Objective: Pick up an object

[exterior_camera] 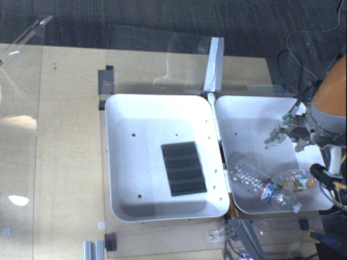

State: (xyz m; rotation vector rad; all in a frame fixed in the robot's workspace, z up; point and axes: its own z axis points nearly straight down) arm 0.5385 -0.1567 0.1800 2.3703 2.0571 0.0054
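We locate the claw (283,131) over the right bin (246,110), near that bin's far right area, with the arm (332,99) entering from the right. At this resolution we cannot tell how the claw is set, and we see nothing held in it.

The candidate objects lie in front of the claw, toward the near edge of the same bin. Two clear plastic bottles rest on their sides there: a ribbed bottle (248,175) in front of and slightly left of the claw, and a labelled bottle (276,194) directly in front, nearer the bin's front wall. The two appear to touch or nearly touch at the red-labelled end. A third item with an orange label (299,180) lies in front and slightly right; we cannot identify it further.

We judge these bottles to be light, thin-walled and empty, so they will likely dent under pressure and roll or skid when nudged. The clear plastic is smooth, and slip is a risk. We recommend a grip across the body of the ribbed bottle, square to its long axis, since the ribs add stiffness and purchase.

The left bin (124,112), well left of the claw, holds a flat dark ridged panel (184,168), which offers little edge to grasp from above.
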